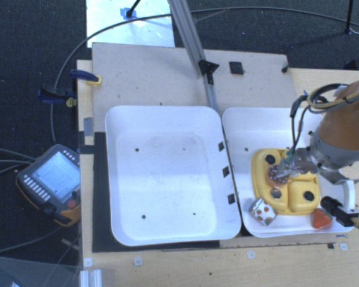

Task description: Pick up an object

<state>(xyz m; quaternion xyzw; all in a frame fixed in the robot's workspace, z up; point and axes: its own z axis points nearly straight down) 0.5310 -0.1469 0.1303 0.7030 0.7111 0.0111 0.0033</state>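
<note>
Claw (285,171) down in right bin (245,130), on yellow molded toy (290,191); can't tell its state. Bin's near rim just below claw, open floor up-left. Spotted cube (262,211) below-left, orange piece (321,219) below-right.

Far left of the gripper (285,167), dark carpet (30,34) covers the floor, crossed by thin cables. A pale wooden bench top (149,73) spreads behind and left of it. Beyond that a bright rectangular panel (128,14) catches light. A handheld control pendant (51,181) lies on the carpet, well left.
</note>
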